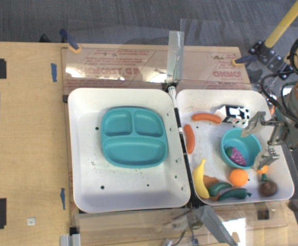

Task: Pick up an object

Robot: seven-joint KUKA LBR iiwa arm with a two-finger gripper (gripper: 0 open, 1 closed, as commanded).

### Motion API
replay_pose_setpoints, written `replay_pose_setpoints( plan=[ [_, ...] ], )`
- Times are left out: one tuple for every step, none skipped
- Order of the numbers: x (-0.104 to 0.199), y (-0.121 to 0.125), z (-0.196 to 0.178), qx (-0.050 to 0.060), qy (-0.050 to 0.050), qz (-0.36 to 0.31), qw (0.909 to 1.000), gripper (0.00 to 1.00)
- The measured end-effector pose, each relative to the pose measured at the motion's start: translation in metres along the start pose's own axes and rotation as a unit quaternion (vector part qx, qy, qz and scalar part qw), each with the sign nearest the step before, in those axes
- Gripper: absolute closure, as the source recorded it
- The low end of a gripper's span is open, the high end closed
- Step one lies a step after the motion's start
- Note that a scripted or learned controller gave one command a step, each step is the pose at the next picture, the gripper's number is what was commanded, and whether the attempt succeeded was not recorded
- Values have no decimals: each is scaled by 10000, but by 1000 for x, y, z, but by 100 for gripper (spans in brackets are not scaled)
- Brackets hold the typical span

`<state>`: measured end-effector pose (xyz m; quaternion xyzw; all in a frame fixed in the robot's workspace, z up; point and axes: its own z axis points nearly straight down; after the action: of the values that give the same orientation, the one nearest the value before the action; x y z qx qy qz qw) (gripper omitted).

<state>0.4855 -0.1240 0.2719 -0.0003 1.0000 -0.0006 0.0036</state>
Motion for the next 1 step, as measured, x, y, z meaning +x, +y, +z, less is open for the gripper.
replay_pose_setpoints(
  plan=[
    [-18, -48, 181, 3, -43, 1727, 9850, 0]
  ],
)
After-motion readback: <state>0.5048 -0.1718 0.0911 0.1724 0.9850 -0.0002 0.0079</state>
